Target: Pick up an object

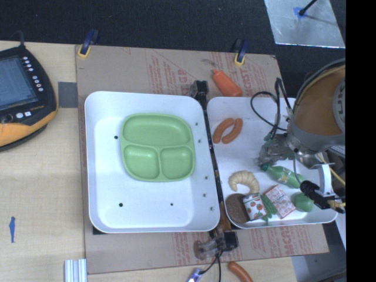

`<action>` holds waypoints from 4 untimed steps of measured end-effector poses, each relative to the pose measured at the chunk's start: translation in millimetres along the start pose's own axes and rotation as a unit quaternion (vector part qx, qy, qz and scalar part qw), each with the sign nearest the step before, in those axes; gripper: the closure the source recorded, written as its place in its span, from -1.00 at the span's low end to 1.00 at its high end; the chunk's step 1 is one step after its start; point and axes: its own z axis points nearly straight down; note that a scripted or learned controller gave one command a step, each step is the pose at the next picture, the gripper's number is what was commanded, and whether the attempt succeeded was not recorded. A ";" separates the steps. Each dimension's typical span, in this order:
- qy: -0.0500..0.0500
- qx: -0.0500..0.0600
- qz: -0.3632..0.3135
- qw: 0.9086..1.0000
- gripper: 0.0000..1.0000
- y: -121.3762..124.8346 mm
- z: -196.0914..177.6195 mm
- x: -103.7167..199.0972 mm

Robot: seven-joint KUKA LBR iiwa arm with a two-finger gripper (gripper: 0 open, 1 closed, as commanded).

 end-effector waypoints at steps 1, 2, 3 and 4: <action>0.000 0.000 0.000 1.000 -1.00 0.0 0.0 0.0; 0.001 0.000 0.002 1.000 -1.00 0.0 11.8 22.3; 0.002 -0.001 0.003 1.000 -1.00 78.4 11.4 -40.4; 0.002 -0.001 0.004 1.000 -1.00 12.0 -66.7 -7.9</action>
